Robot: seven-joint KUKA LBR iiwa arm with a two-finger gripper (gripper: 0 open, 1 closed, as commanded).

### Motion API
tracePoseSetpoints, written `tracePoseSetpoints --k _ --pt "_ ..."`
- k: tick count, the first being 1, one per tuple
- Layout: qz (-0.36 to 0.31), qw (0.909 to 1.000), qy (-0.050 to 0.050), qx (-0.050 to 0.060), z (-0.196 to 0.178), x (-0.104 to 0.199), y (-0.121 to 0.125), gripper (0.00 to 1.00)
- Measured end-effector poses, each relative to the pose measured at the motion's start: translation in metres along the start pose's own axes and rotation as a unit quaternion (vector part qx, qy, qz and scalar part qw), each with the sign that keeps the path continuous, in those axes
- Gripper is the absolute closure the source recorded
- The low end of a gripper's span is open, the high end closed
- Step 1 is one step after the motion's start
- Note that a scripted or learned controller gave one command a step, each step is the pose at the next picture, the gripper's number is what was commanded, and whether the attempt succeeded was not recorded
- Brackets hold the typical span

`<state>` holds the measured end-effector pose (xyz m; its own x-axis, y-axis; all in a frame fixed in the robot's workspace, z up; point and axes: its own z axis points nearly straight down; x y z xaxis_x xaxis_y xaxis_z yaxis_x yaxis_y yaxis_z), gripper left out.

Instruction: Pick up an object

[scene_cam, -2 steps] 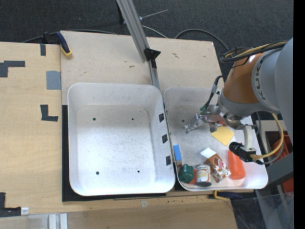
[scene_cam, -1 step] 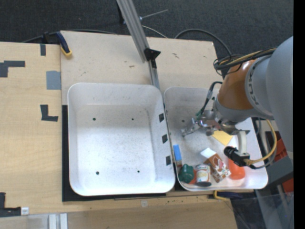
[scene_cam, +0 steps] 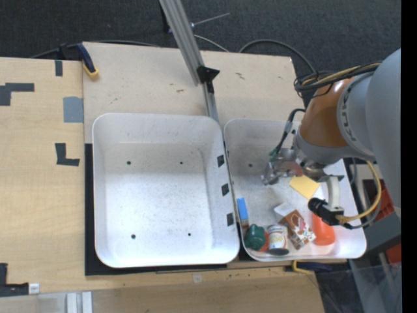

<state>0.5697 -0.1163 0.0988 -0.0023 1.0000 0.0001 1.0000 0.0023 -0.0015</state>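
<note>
**2 bins, arm over the right one**

2 white bins sit side by side on the bench. Left bin [scene_cam: 111,175] has only dark speckles on its floor. Right bin [scene_cam: 251,145] has all the items, bunched at its near end.

Arm [scene_cam: 352,109] comes in from the right, orange band above the wrist. Gripper [scene_cam: 277,173] hangs over the middle of the right bin, pointing down toward the bin floor. Fingers: cannot tell, too small and dark to read. Nothing seen between them.

Items in the right bin:
- blue stick [scene_cam: 242,210] along the left wall, lying lengthwise
- green piece [scene_cam: 255,237] just below the stick, at the near-left corner
- can [scene_cam: 277,238] just right of the green piece, on its side
- brown packet [scene_cam: 297,228] right of the can, tilted
- orange piece [scene_cam: 323,232] at the near-right, touching the packet
- yellow block [scene_cam: 303,186] just right of the gripper, partly under the wrist hardware
- white scrap [scene_cam: 285,208] between the yellow block and the packet

All items lie nearer than the gripper or to its right; the yellow block is closest.

Metal pole [scene_cam: 186,34] slants across the bench behind the bins. Yellow-tipped clamp [scene_cam: 88,60] sits at the far-left edge of the board.
</note>
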Motion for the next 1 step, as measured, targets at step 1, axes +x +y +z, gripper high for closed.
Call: tracePoseSetpoints --k 1 --pt "0.000 1.0000 0.000 -0.002 -0.0504 0.0077 -0.0065 1.00"
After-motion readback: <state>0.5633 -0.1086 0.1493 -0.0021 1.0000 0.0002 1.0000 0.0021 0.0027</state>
